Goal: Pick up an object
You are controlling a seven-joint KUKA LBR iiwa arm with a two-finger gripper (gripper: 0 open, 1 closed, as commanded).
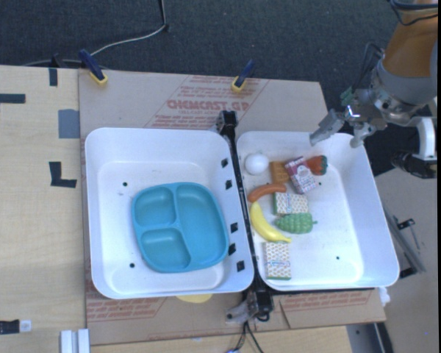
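Plastic toy food like that yellow banana (267,226) in the right white bin (367,219) looks light and slick, so grab mid-body; gripper (343,129) fingers spread wide, holding nothing.

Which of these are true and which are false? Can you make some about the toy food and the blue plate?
1. The blue divided plate lies in the left bin. True.
2. The banana lies on the blue plate. False: it lies in the right bin.
3. The gripper holds the white egg. False: the egg lies in the bin, apart from the gripper.
4. The hot dog lies just above the banana. True.
5. The gripper hangs over the right bin's far corner. True.
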